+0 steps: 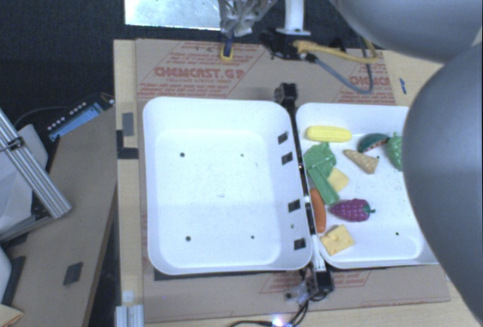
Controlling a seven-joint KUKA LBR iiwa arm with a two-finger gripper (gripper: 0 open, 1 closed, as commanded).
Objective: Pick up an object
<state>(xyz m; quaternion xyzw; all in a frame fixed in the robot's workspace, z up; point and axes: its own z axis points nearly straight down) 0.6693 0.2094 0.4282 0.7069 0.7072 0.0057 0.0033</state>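
Gripper [235, 25] up at top of view, past the bins' far edge, nothing between its fingers.
Fingers look close together, narrow gap, tips pointing down over the brown board. Toy food all sits in right bin [377, 251]: corn [328, 134] at far side, green veg [320, 167] along divider w/ carrot [318, 211] below it, purple grapes [352, 209] mid-bin, cheese wedge [336, 239] at near corner. Left bin [219, 186] sits beside it, sharing the divider.

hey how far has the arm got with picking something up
Nothing looks picked yet. The gripper sits high beyond the bins with no toy seen between its fingers. The corn, grapes and carrot lie in the right bin. Reaching, gripping and lifting remain.
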